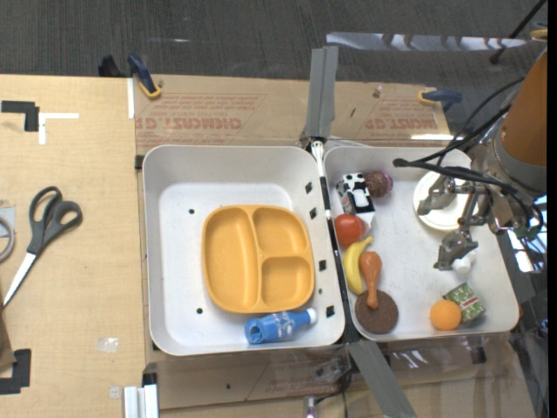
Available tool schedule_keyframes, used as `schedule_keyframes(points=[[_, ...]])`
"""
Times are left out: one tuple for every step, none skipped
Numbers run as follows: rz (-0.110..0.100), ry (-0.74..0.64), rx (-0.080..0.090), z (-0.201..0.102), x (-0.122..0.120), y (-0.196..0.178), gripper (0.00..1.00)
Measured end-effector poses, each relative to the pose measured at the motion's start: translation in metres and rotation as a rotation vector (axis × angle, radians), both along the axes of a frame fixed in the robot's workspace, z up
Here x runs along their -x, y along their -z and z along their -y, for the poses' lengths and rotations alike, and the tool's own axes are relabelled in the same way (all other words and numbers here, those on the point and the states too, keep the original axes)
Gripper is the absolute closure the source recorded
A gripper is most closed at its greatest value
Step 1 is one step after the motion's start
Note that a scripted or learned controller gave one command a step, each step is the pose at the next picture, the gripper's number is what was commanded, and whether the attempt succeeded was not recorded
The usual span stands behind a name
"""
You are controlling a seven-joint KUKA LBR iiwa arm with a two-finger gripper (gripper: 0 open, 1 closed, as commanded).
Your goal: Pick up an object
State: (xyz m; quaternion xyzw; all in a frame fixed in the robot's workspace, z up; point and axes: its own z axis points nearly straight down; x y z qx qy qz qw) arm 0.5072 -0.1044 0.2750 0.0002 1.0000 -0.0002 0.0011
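Hovering over the right shallow white bin [409, 333], the metal two-finger gripper [454, 255] hangs with nothing visible between its fingers; whether they are spread or closed cannot be told. Just below it lie a round orange fruit [445, 315] and a small green-and-red carton [468, 300], touching each other. To its left sit a yellow banana [353, 266], a red tomato [349, 228], a brown drumstick [372, 277] on a dark brown disc [377, 315], a black-and-white toy [355, 190] and a purple ball [378, 182]. Farther left, the left white bin [165, 233] holds a yellow three-compartment plastic tray [258, 258] and a blue bottle [277, 325] beside it.
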Motion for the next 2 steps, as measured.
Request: schedule_keyframes(points=[[0.001, -0.161, 0.0, 0.005, -0.01, 0.182, 0.0], [0.004, -0.161, 0.002, 0.109, -0.078, 0.083, 0.0]])
